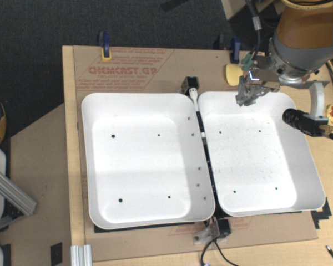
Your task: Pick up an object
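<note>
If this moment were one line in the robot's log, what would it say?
arm: reaching in from right | gripper: over far edge of right bin | yellow object: on bench beyond bin, ungrasped | left bin: untouched

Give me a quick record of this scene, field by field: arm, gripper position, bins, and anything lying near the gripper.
arm: grey with orange band, entering from the view's right
gripper: above the far edge of the right bin
left bin: white, shallow, beside the right bin
nearby object: pale yellow item on the board beyond the right bin, left of the gripper
held object: none seen between the fingers
</note>
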Controlling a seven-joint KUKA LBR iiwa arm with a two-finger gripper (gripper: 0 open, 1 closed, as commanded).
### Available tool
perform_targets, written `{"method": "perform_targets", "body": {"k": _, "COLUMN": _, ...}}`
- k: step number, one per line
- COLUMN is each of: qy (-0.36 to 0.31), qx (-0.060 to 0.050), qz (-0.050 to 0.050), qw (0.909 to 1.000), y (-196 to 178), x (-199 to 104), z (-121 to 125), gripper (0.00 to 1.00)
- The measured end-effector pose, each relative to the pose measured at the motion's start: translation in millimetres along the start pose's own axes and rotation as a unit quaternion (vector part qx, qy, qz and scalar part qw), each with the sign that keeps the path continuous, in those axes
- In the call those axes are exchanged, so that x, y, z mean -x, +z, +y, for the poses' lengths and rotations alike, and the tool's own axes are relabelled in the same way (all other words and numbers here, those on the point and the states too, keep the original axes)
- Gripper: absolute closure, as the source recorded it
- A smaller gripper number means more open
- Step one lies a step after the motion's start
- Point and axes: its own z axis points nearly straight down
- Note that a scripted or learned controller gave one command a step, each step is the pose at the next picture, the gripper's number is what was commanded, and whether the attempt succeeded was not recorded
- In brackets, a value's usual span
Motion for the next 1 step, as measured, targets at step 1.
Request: {"method": "perform_targets", "body": {"k": 1, "qy": 0.001, "qx": 0.000, "qz": 0.000, "qw": 1.0000, "y": 5.7, "x": 0.6, "z": -9.0, "gripper": 1.00}}
